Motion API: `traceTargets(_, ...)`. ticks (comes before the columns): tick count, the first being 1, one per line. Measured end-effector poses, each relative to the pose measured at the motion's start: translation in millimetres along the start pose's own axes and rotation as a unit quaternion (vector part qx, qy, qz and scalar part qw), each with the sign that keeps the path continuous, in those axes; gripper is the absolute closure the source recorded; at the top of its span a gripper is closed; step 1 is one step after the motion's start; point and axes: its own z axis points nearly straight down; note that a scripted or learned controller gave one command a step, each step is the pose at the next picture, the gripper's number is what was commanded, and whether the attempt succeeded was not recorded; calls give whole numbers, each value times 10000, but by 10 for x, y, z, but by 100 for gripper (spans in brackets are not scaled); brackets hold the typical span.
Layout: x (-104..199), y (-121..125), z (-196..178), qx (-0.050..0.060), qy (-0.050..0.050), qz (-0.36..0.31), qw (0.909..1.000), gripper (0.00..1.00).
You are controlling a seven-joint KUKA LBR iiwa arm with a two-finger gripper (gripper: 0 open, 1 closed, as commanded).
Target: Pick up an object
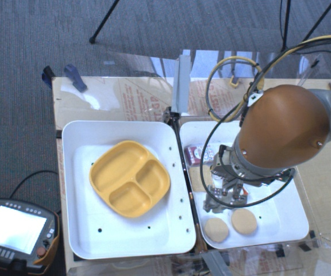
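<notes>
My gripper (222,195) hangs low inside the right bin (292,226), under the big orange-brown wrist of the arm (283,134). Just in front of it lie two round tan cookie-like discs, one (216,229) at the bin's front left and one (244,221) beside it. A small packet with dark red print (195,153) lies at the bin's left wall, behind the gripper. The arm hides much of the bin's middle and back. In the left bin (76,234) sits a yellow divided plate (130,177) with three compartments.
A teach pendant (16,232) lies on the floor at the lower left. Cables (234,73) loop over the bench behind the right bin. A blue clamp (73,76) sits at the bench's back left corner. An upright metal post (181,85) stands between the bins.
</notes>
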Motion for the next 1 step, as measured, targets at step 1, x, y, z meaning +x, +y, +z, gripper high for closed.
traceTargets(1, 167, -39, 557, -38, -3, -3072, 9516, 100)
